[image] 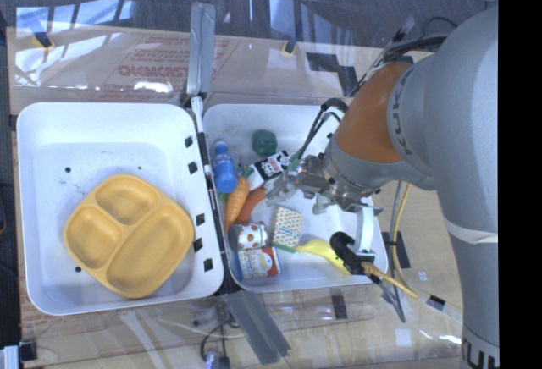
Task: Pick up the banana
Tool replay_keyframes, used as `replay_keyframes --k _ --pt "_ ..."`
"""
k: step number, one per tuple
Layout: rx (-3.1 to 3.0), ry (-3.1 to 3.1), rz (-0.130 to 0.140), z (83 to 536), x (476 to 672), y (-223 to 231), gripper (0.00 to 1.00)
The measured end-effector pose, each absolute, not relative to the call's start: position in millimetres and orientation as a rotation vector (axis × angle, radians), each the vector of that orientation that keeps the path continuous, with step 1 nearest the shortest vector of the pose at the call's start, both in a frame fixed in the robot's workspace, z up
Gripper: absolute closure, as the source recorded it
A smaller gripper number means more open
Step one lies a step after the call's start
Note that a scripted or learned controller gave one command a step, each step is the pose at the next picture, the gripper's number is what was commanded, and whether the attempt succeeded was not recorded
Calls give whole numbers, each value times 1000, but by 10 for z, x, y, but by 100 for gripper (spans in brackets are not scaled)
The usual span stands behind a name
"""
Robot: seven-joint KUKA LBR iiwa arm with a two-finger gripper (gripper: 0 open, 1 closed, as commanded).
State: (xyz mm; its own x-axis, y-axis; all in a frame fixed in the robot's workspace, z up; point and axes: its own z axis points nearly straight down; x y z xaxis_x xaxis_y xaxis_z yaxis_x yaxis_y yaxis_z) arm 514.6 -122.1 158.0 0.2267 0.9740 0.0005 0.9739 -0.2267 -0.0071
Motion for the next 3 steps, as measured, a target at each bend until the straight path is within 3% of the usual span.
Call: replay_keyframes --k 1,3 --pt "-2508 -1893 -2 987 4786 -1901 0" --pt "-2039 -2401 -12 974 4819 -2066 0"
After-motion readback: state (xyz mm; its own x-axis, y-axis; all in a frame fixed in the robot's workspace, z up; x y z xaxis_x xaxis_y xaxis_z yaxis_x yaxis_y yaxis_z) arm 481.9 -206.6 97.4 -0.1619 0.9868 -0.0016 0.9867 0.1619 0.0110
